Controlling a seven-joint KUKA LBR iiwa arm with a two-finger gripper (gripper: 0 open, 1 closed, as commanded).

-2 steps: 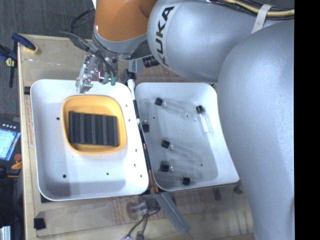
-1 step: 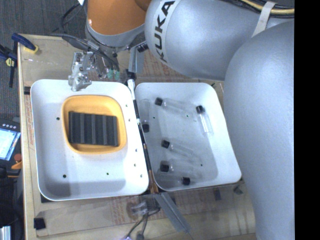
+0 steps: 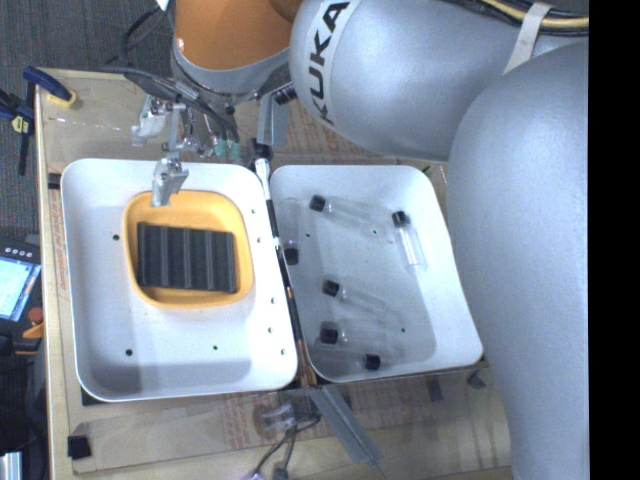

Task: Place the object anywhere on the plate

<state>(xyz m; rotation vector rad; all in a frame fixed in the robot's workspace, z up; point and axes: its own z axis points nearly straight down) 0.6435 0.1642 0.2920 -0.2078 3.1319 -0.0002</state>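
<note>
From my screen, the grey arm (image 3: pixel 480 88) took up the whole right side and top of the frame, its orange band (image 3: pixel 225 13) at the top centre-left. Below it lay the wooden bench (image 3: pixel 100 108) with the two white bins side by side, touching along their inner walls at mid-frame.

The left bin (image 3: pixel 100 348) held the yellow plate (image 3: pixel 140 218), which sat in the bin's upper half and carried a dark ribbed block (image 3: pixel 188 258) across its middle. The right bin (image 3: pixel 450 318) held the clear tubes (image 3: pixel 408 243) with black caps. I counted several, scattered and lying flat: two toward the top of that bin, one black cap against its left wall, and the rest toward its lower left. All of them were in the right bin, well apart from the plate.

The gripper (image 3: pixel 168 183) hung in the upper left of the frame, over the top left corner of the plate, near the left bin's upper rim. I could not tell whether it was open or closed, or whether it carried anything.
</note>
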